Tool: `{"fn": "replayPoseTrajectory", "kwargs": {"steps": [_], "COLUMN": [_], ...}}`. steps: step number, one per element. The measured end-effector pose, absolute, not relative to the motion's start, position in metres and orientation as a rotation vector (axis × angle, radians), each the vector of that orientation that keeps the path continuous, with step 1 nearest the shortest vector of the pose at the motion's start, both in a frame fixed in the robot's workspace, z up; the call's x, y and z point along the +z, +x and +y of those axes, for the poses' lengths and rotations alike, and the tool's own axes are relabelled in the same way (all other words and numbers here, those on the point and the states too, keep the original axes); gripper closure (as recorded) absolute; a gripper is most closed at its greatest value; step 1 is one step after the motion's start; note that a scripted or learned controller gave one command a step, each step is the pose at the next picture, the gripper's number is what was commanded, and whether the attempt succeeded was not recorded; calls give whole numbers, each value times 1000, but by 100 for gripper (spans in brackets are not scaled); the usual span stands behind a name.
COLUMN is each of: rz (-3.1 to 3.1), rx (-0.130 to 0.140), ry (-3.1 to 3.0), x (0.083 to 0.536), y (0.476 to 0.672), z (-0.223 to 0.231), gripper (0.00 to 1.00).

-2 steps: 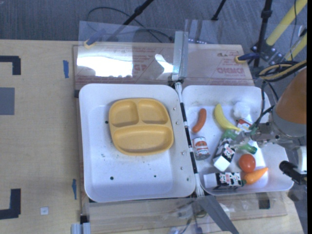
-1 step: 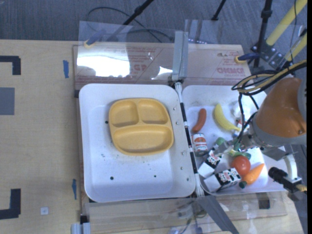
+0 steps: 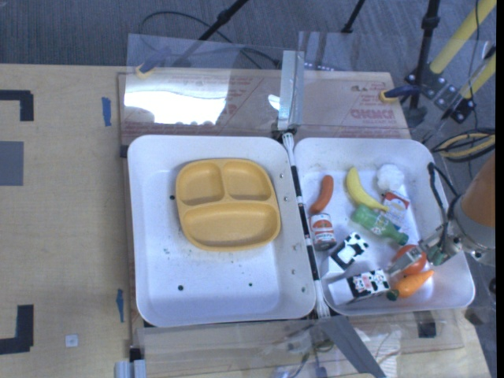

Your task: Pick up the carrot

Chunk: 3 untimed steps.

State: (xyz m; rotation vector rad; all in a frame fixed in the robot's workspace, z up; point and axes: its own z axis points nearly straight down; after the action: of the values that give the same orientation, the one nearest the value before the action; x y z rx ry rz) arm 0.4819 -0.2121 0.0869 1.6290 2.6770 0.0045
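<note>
Camera view, seen from above the bench (image 3: 63,211): two shallow white bins sit side by side. The left bin (image 3: 157,274) carries a yellow sectioned plate (image 3: 227,203), lying flat near its middle. The right bin (image 3: 457,290) holds the clutter: a red sausage (image 3: 322,194) along its left wall, a small can (image 3: 323,231) just near of it, a banana (image 3: 360,189), a green bottle (image 3: 378,221), a white lump (image 3: 390,177) at the far side, and two black-and-white cartons (image 3: 358,266) toward the near edge. The carrot (image 3: 414,281), orange with a green tip, lies in the near right corner of this bin, beside a red-and-white item (image 3: 407,253). The arm enters from the right, and its gripper (image 3: 431,252) hangs low just above and right of the carrot, apparently placed there to come down on it. Whether the fingers stand open or closed cannot be told here; nothing is visibly held between them, so the carrot is judged not yet grasped.
</note>
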Motion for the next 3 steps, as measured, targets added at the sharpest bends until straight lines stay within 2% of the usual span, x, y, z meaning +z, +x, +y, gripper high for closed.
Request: {"fn": "replayPoseTrajectory", "kwargs": {"steps": [1, 2, 3], "rz": [2668, 2307, 2184], "rx": [5, 0, 0], "ry": [1628, 2127, 2254], "x": [98, 178, 151], "y": [483, 480, 511], "z": [-213, -163, -125], "gripper": [100, 100, 100]}}
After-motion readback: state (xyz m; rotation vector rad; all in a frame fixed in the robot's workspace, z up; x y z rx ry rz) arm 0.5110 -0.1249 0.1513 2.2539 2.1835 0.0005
